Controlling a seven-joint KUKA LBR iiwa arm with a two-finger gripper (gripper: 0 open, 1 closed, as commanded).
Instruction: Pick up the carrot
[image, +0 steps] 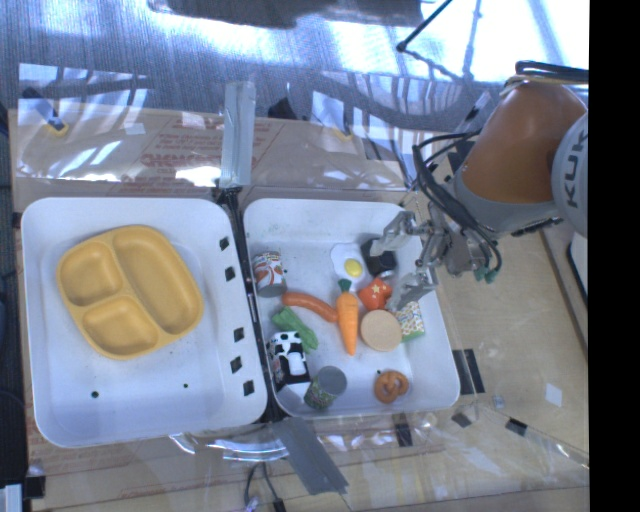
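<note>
- The gripper (412, 262) is hovering over the right bin's (300, 212) right side, fingers spread and holding nothing.
- The carrot (347, 316) is lying mid-bin, green top pointing away, touching a tomato (375, 293) and a tan disc (380, 330).
- Advised: descending leftward, fingers straddling the orange body, avoiding the sausage (308, 304) alongside.
- The carrot is looking smooth and tapering.

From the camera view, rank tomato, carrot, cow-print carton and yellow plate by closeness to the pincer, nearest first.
1. Tomato, just left of the pincer.
2. Carrot, right bin's middle.
3. Cow-print carton, right bin's lower left.
4. Yellow plate, in the left bin.
</note>
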